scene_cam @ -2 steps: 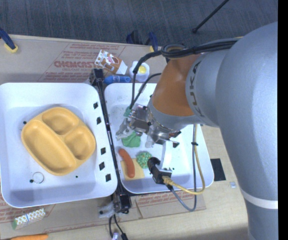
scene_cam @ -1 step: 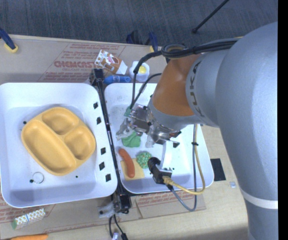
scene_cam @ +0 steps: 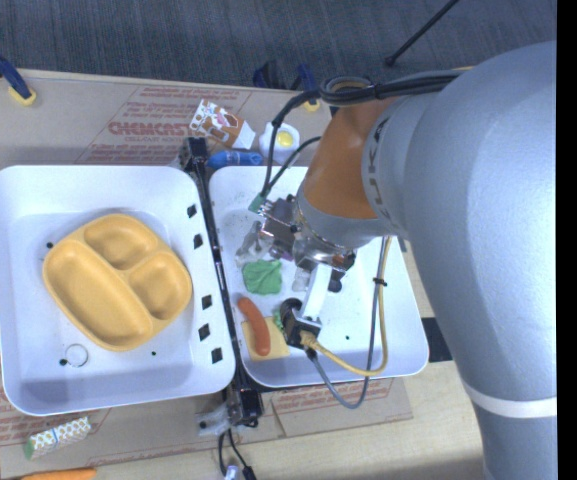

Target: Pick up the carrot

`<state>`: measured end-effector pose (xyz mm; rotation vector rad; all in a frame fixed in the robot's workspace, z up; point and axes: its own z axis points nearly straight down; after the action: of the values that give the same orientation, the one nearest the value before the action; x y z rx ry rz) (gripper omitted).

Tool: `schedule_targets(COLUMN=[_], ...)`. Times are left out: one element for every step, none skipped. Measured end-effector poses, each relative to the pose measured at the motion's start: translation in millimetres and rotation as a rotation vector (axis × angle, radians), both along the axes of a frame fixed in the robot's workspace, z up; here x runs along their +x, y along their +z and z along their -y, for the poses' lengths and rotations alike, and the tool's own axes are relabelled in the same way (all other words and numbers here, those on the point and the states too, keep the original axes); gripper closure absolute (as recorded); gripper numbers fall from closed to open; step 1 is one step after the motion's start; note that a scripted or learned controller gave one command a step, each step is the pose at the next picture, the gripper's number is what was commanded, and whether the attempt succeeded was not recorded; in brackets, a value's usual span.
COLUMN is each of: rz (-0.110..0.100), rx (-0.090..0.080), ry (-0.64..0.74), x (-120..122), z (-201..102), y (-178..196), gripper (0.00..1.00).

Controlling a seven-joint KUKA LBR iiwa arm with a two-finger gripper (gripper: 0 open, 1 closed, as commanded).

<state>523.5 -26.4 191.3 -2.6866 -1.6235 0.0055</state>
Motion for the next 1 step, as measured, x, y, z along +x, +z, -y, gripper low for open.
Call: schedule_targets(rz=[0.001], rx=[0.001], ry=[0.098], x=[27.2], z=[-7.4], y=[0.2], gripper=[0.00])
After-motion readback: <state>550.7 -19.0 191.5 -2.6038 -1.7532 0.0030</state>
